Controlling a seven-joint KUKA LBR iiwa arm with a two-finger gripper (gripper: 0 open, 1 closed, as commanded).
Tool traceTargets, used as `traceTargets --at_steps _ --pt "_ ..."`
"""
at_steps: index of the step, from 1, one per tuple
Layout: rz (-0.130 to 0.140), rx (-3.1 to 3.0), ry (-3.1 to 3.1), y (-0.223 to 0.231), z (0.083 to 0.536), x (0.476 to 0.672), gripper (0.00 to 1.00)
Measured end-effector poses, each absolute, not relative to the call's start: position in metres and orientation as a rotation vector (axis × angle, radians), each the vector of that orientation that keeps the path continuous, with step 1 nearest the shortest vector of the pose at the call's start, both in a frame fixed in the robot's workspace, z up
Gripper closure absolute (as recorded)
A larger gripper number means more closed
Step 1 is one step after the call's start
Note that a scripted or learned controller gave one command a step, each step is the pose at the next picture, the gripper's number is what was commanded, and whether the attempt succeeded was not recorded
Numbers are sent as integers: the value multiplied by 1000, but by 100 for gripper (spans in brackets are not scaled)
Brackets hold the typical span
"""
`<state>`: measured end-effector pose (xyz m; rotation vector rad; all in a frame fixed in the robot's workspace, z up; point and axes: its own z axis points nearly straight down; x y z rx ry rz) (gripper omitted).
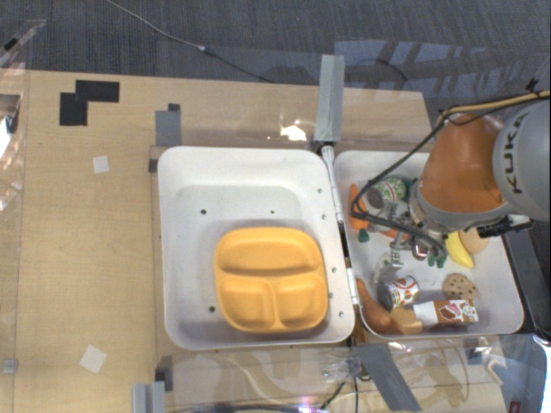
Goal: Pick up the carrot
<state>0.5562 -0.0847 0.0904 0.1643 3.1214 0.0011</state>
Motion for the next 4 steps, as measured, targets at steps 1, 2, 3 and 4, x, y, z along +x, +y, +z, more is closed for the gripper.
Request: traceTargets --at_steps 1,2,3,4 --pt "0 154 3112 -83 104 560 100" --pt "1 154 3117 -83 103 559 0" --pt "-6 -328 3122 -98 90 639 0" --pt "8 92 3194 -90 90 656 0"
